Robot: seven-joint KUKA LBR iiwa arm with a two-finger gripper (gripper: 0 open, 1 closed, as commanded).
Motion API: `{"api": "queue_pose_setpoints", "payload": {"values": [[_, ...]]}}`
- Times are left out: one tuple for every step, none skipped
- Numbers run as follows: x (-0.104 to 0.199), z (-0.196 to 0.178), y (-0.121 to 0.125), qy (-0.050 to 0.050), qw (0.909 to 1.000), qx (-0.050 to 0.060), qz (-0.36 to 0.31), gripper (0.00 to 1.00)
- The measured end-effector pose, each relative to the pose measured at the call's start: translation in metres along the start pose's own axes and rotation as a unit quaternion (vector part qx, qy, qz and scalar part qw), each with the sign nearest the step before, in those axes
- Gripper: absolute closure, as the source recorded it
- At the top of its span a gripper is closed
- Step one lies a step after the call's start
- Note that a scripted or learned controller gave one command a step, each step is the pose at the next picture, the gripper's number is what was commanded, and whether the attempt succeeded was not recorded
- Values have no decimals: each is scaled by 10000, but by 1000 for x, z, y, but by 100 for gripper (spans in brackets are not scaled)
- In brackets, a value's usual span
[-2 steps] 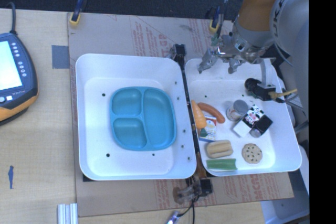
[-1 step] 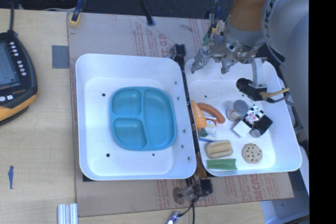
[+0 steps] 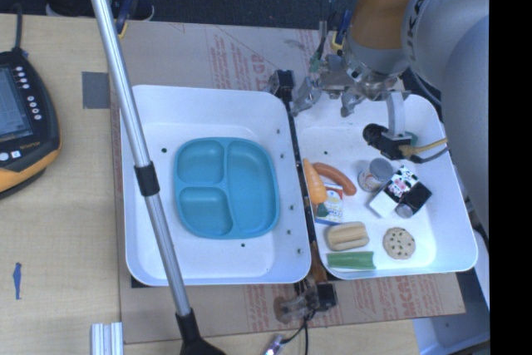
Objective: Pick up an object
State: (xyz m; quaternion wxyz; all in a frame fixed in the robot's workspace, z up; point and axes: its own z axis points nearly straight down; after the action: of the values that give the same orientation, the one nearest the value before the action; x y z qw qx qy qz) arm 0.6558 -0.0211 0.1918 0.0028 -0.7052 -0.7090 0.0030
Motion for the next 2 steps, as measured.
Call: {"api": "queue_pose_setpoints", "payload": {"values": [[-68,0,0,-4,10000,-27,19,0],[-27,1,-93,-4,10000,-12,1,0]]}}
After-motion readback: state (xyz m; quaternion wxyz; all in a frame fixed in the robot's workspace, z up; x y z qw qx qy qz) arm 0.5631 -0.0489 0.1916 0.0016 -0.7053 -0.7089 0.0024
